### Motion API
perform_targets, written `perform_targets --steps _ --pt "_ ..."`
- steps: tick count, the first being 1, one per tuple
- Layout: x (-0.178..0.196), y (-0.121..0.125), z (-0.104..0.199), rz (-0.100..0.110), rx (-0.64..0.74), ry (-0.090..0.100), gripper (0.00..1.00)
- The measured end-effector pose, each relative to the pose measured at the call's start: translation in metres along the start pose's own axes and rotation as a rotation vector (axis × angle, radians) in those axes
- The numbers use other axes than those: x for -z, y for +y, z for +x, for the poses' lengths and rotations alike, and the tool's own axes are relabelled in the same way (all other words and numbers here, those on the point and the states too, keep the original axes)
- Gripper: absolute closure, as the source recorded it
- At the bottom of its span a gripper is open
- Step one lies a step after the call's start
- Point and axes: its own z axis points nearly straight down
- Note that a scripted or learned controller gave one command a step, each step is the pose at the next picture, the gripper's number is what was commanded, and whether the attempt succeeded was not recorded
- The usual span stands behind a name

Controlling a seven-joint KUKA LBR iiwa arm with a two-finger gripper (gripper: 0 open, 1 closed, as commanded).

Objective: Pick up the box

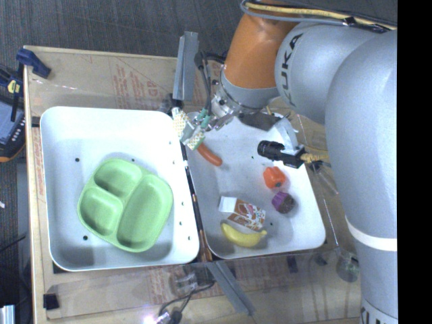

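Observation:
The box (pixel 244 213) is a small white and brown carton lying flat near the front of the right bin (pixel 312 229). A yellow banana (pixel 242 235) lies just in front of it and touches it. My gripper (pixel 188 129) hangs over the far left corner of the right bin, by the wall between the two bins, well up and left of the box. Its fingers stand open with nothing between them.
An orange sausage-shaped thing (pixel 209 156) lies just below the gripper. An orange fruit (pixel 274 177) and a purple one (pixel 283 202) sit right of the box. A green divided plate (pixel 125 204) fills the middle of the left bin (pixel 61 127).

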Motion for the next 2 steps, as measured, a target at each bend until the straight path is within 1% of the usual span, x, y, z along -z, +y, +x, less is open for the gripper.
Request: perform_targets --steps 1,2 --pt "-0.005 -0.033 0.003 0.002 0.232 0.002 1.0" --pt "-0.032 -0.031 -0.015 0.003 0.015 0.003 1.0"
